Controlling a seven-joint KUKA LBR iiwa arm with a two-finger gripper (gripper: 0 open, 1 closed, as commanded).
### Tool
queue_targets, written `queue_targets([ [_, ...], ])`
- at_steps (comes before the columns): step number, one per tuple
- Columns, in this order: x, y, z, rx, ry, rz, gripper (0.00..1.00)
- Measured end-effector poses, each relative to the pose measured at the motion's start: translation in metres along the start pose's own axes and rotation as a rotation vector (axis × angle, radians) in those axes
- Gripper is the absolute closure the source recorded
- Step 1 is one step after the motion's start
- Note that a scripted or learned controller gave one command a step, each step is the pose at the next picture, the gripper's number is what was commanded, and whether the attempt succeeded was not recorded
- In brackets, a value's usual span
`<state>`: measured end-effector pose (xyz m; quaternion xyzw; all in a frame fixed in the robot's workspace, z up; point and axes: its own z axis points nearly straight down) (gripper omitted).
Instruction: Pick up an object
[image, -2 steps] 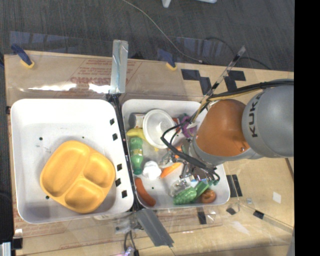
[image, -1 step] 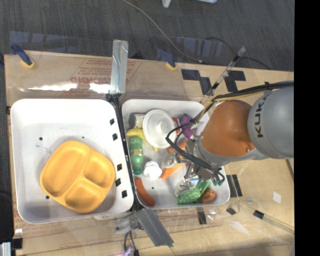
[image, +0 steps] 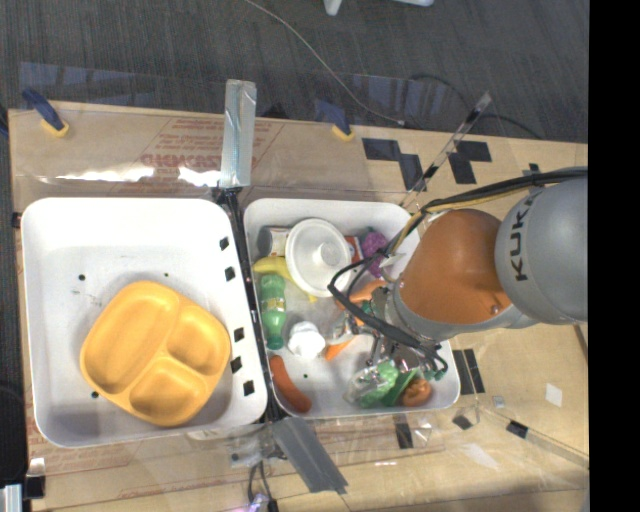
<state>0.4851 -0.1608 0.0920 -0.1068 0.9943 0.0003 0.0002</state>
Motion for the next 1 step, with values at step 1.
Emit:
queue_targets([
  [1,-0.0022,-0.0011,-0.0002,0.002,-0.003,-0.067,0.0],
])
